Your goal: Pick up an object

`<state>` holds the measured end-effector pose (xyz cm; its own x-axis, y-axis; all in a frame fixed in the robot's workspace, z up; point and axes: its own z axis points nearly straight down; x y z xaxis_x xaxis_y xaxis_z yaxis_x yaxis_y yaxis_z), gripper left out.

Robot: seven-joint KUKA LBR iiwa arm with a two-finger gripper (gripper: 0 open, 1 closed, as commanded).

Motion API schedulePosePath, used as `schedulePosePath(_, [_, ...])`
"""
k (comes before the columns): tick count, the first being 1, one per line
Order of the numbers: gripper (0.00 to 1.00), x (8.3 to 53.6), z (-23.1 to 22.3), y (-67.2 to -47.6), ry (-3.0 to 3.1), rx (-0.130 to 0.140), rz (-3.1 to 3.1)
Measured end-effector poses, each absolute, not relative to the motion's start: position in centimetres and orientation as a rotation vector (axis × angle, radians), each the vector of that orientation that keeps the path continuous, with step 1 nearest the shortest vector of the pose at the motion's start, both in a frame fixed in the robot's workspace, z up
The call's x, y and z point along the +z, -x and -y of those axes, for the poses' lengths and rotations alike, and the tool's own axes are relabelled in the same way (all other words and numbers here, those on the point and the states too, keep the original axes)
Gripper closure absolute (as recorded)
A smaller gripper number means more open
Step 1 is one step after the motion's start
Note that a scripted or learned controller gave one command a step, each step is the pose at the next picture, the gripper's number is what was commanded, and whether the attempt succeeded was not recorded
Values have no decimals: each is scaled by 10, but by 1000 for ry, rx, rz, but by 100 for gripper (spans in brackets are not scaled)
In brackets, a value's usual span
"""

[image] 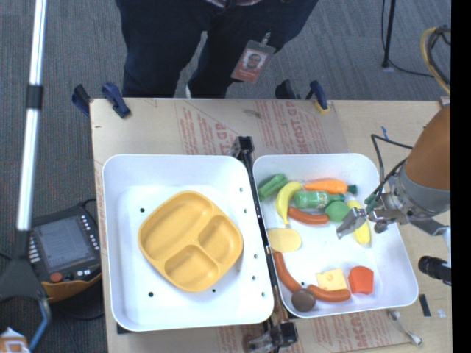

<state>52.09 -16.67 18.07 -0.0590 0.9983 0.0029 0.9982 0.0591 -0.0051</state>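
Observation:
The right bin (401, 271) holds several toy foods: a banana (285, 197), a carrot (325, 186), a green ball (337, 210), a cheese wedge (333, 279), an orange-red piece (360, 279) and sausages (307, 217). My gripper (364, 223) hangs over the bin's right middle, reaching in from the right. Its fingers (348, 225) stand apart, so it is open. A small yellow piece (362, 233) lies between them, and I cannot tell whether they touch it. The green ball sits just left of the left finger.
The left bin (121, 197) holds a yellow divided plate (191, 240). A long red sausage (284, 271) and a brown ball (302, 300) lie at the right bin's front left. A person stands behind the bench (221, 116). A tablet (62, 245) sits at left.

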Motion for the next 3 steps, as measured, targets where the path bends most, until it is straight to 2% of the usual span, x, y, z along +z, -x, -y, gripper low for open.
schedulePosePath(1, [0, 103, 188, -568, 2217, -1, 2229])
schedulePosePath(2, [100, 111, 188, -567, 2216, 0, 2222])
schedulePosePath(3, [100, 203, 164, -567, 2632, 2, 1711])
